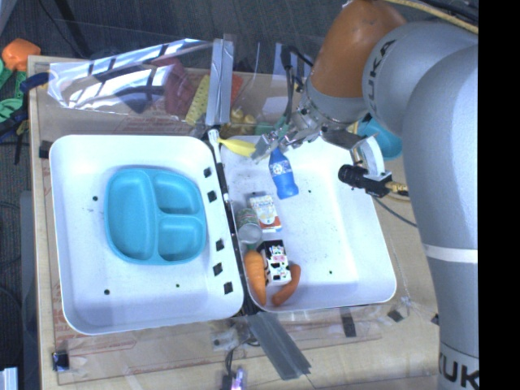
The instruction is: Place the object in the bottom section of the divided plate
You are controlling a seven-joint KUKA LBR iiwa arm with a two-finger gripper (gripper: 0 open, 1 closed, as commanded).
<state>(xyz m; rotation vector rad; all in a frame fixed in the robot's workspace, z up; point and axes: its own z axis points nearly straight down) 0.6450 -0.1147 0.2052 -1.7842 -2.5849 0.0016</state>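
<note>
Camera view has my gripper (272, 146) pinching a small blue bottle (283, 177) above the right bin (357, 242) (lift underway, I judge); next, carry to the blue plate (154, 215).

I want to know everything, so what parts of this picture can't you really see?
- Claw: the arm's wrist covers most of it in the camera view; whether it grips the small blue bottle is unclear.
- Small carton and toy truck: the print is too small to read.
- Carrot: partly behind the truck.
- Things behind the right bin: blurred by clear plastic.
- Blue divided plate: fully visible.
</note>
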